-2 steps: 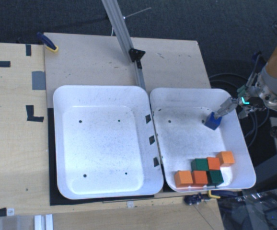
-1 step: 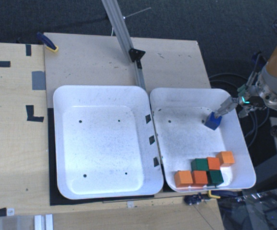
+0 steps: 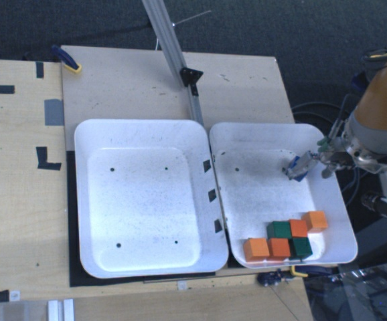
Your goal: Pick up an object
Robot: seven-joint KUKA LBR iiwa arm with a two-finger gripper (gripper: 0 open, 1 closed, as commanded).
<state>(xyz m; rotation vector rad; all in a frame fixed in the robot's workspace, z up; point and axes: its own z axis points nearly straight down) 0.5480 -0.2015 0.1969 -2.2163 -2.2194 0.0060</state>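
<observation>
Fingers [image 3: 296, 168] hang over the right bin [image 3: 260, 127], at about 2 o'clock of its floor, close to the wall at 3 o'clock. They are small and blurred from this height, but they seem to stand a little apart with nothing between them. The arm [image 3: 374, 112] reaches over that wall from 3 o'clock, so the fingers are tilted toward the middle of the bin.

The objects to pick are a cluster of blocks [image 3: 287, 238] in the corner at 5 o'clock of the same bin. They are well apart from the fingers. Orange blocks [image 3: 256, 248] and green blocks [image 3: 280, 230] lie side by side, touching each other and pressed near the bin wall.

I judge this packing makes the grasp harder, because there is little free space for a finger to enter between neighbours. The orange block at the 9 o'clock end has one open side and looks the easiest.

The left bin [image 3: 80, 139] sits beside it on the desk [image 3: 19, 179].
</observation>
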